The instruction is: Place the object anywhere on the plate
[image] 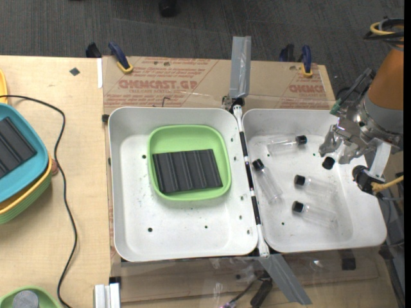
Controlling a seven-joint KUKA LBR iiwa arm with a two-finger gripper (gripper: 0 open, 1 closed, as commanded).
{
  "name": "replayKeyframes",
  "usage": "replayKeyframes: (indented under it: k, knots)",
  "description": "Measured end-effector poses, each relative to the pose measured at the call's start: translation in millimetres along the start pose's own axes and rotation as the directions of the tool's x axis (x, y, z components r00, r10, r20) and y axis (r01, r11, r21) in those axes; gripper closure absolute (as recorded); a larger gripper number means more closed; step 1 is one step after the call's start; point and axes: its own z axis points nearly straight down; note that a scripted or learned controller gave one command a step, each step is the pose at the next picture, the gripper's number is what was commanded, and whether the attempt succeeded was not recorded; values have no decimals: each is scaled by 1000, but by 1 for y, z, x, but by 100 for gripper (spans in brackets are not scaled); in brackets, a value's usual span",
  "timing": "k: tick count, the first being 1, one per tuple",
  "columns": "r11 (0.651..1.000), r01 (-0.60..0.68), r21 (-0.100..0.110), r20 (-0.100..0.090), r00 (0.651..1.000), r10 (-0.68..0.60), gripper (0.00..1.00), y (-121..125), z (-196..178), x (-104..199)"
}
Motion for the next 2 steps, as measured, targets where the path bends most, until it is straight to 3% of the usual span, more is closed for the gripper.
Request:
replayKeyframes:
  k: [1,2]
  knots:
    - [1000,0,0,0,1000,0,0,0,0,0]
    - [944,-329,0,0,944,329,0,-5,-46,-13]
